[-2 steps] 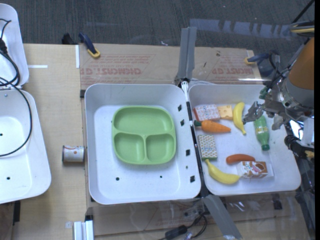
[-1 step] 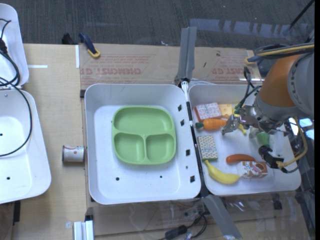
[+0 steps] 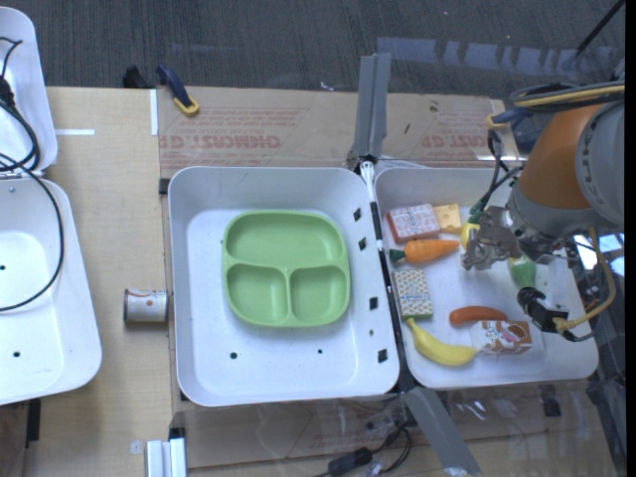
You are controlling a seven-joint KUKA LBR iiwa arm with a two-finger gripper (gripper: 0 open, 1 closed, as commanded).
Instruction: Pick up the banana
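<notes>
Gripper (image 3: 484,251) sits mid-right of frame, over the right bin (image 3: 571,361), hanging from the grey arm w/ orange band (image 3: 556,162) that comes in from the right edge. Can't tell how far it's opened; tip is small and cluttered w/ cables, and nothing can be made out in its grasp. It hangs just right of the carrot (image 3: 430,250), which lies roughly horizontal, orange w/ a green stub at its left end. A green item (image 3: 523,270) shows just right of the gripper, partly hidden by the wrist; can't ID it.

Banana (image 3: 440,347) lies lower in the right bin, toward the bottom-left corner of that bin, curved, yellow, well below the gripper and apart from it. Just above the banana's right end: a red sausage-like piece (image 3: 478,315), and beside that a small printed packet (image 3: 508,336). Left of these, against the bin's left wall, a speckled tan block (image 3: 412,292). Above the carrot: a red-and-white item (image 3: 413,221) and a yellow cheese-like wedge (image 3: 448,216), side by side near the bin's top.

Left bin (image 3: 189,296) fills frame centre; holds a green divided plate (image 3: 287,269) w/ three compartments.

Outside the bins, on the bench (image 3: 99,137): a small can (image 3: 146,306) on its side just left of the left bin, a blue-and-yellow clamp (image 3: 177,89) at upper left, white tub shapes (image 3: 40,306) w/ black cable at far left.
</notes>
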